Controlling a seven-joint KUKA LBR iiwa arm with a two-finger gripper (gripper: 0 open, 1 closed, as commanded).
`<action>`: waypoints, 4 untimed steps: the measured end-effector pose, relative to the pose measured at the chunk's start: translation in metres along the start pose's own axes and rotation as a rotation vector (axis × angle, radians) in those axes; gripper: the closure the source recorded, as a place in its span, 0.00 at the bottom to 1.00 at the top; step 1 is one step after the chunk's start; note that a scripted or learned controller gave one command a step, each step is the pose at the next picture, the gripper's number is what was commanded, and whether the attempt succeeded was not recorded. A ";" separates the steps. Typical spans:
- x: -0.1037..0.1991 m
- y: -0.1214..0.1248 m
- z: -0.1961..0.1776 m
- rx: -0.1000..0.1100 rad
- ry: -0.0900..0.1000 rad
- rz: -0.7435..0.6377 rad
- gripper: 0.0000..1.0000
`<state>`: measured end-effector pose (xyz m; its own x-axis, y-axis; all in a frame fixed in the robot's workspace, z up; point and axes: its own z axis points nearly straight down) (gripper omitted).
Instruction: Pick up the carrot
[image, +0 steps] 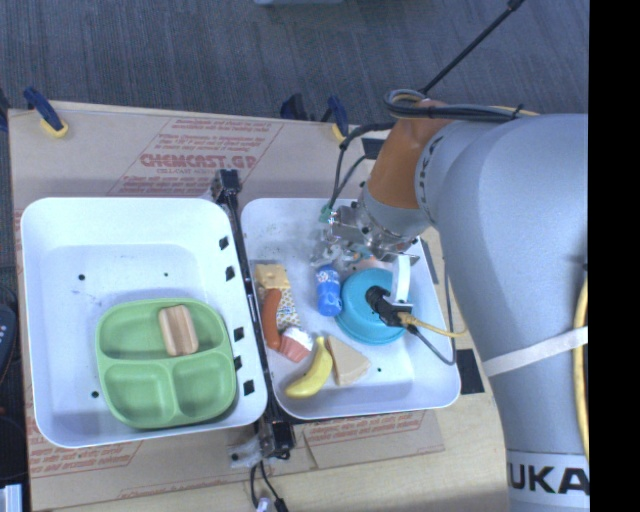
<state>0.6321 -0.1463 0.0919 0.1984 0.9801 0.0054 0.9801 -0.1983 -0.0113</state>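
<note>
One risk: my gripper (335, 245), spread unreadable from here, hangs up and right of the carrot (271, 318), so descending now hits the blue can (328, 291) beside it instead.

Single fixed overhead camera, slanted downward, both white bins (60, 225) in frame

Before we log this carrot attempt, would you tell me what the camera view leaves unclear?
- Gripper: its tips are lost in wrist hardware, so whether it holds anything is unclear.
- Carrot: its lower end is overlapped by a pink-and-white item too small to identify.
- Right bin: its right side is hidden by the arm.
</note>
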 end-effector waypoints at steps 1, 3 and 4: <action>0.000 0.000 0.000 0.000 -0.003 -0.002 0.00; -0.056 0.000 0.001 0.002 -0.006 0.164 0.00; -0.051 0.023 0.004 0.035 -0.011 0.484 0.00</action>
<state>0.6440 -0.2005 0.0870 0.6310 0.7755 -0.0193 0.7744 -0.6312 -0.0436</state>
